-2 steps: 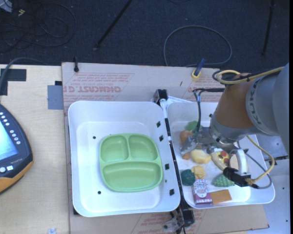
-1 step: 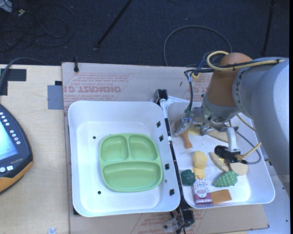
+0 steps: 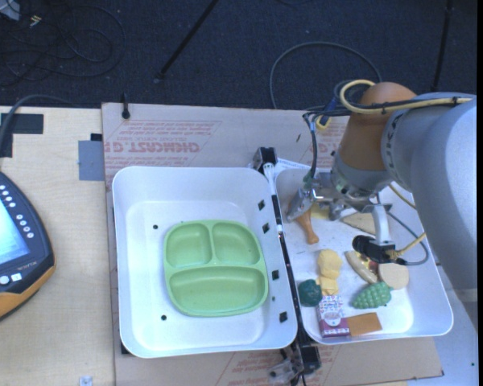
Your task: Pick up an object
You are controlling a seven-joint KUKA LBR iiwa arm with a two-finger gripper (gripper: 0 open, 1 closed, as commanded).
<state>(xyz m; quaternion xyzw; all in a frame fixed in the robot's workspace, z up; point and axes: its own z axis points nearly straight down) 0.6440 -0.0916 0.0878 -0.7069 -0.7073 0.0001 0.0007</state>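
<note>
My gripper point(image 3: 312, 202) is low over the back left part of the right bin point(image 3: 435, 316). Directly under it lies an orange-brown drumstick-shaped toy point(image 3: 307, 227), its upper end touching or hidden by the gripper. I see nothing lifted off the bin floor. Further forward lie a yellow toy point(image 3: 328, 267), a dark green toy point(image 3: 309, 293), a green grape bunch point(image 3: 372, 296), a small pink carton point(image 3: 332, 312) and an orange block point(image 3: 362, 325). A tan wedge point(image 3: 358, 220) lies just right of the gripper.
The left bin point(image 3: 137, 207) holds a green divided plate point(image 3: 215, 266). A black-clipped divider point(image 3: 274, 240) separates the bins. A beige round piece point(image 3: 393, 277) and a pale yellow slice point(image 3: 359, 265) lie near the right bin's right side. A teach pendant point(image 3: 4, 240) rests at far left.
</note>
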